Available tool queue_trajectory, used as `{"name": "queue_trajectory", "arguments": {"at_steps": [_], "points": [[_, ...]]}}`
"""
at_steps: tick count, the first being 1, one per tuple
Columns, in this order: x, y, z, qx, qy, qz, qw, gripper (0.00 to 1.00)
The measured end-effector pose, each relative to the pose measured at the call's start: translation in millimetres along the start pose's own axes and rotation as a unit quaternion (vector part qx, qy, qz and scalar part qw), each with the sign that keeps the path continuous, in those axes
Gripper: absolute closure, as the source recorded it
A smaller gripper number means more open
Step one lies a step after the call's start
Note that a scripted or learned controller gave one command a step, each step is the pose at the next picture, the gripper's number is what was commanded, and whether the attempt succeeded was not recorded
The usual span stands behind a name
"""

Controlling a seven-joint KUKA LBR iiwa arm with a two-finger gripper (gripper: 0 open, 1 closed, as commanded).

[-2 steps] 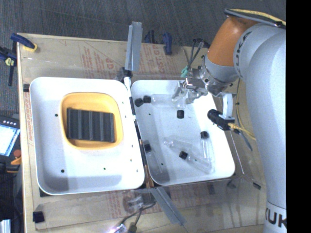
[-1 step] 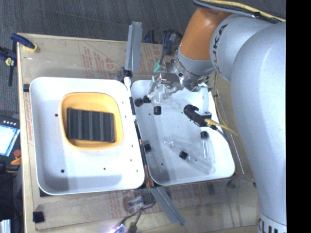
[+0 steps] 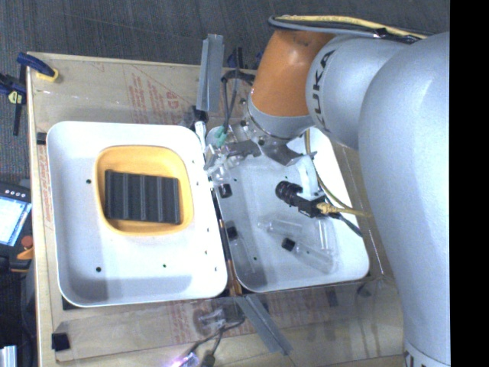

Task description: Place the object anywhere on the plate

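Observation:
A yellow plate (image 3: 145, 156) with rounded corners lies in the left bin (image 3: 76, 266). On it rests a dark grey ribbed block (image 3: 144, 197), flat and covering most of the plate's middle. My gripper (image 3: 216, 164) hangs over the seam between the two bins, just right of the plate's upper right corner and apart from the block. Nothing shows between its tips. The orange band (image 3: 286, 75) and the grey arm rise behind it and hide the far part of the right bin.
The right bin (image 3: 351, 270) holds a clear plastic piece (image 3: 309, 239) with a small black part (image 3: 289, 244). A black connector with a cable (image 3: 294, 193) hangs off the wrist above it. Blue clamps (image 3: 34, 66) grip the bench's far left edge.

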State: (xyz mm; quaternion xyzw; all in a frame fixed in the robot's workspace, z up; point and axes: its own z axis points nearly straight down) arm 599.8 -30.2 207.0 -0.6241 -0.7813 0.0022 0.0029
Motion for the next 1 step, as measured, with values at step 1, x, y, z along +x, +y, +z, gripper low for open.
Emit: {"name": "queue_trajectory", "arguments": {"at_steps": [1], "points": [[-0.6,-0.1,-0.2,0.000,0.000,0.001,1.0000,0.00]]}}
